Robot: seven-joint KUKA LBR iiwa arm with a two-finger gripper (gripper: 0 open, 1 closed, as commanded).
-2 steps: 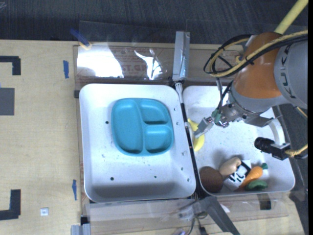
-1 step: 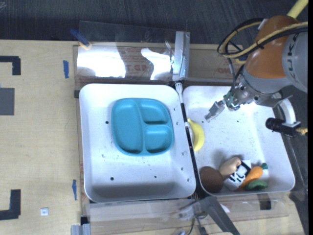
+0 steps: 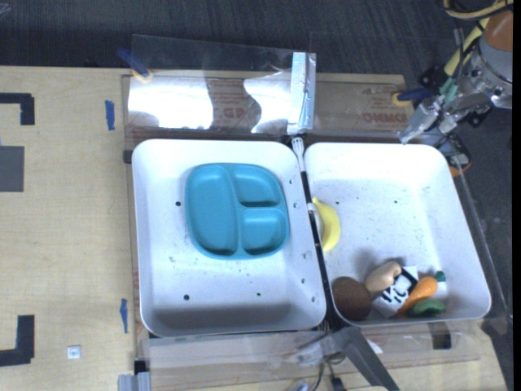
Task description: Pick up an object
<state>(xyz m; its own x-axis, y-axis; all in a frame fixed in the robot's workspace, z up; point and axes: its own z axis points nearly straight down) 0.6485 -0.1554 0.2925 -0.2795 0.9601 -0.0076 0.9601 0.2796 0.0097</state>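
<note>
Two white bins side by side | left bin (image 3: 155,218): blue divided plate (image 3: 238,210) | right bin (image 3: 383,177): banana (image 3: 328,225) at left wall, toy cluster (image 3: 391,290) near corner | my gripper (image 3: 440,120) beyond far rim, state: cannot tell.

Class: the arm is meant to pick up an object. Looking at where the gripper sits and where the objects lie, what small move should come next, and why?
Probably a move inward over the right bin, toward its near corner. The gripper sits outside the bin's far right corner, while the carrot, the brown ball and the yellow piece all lie inside the bin.
</note>
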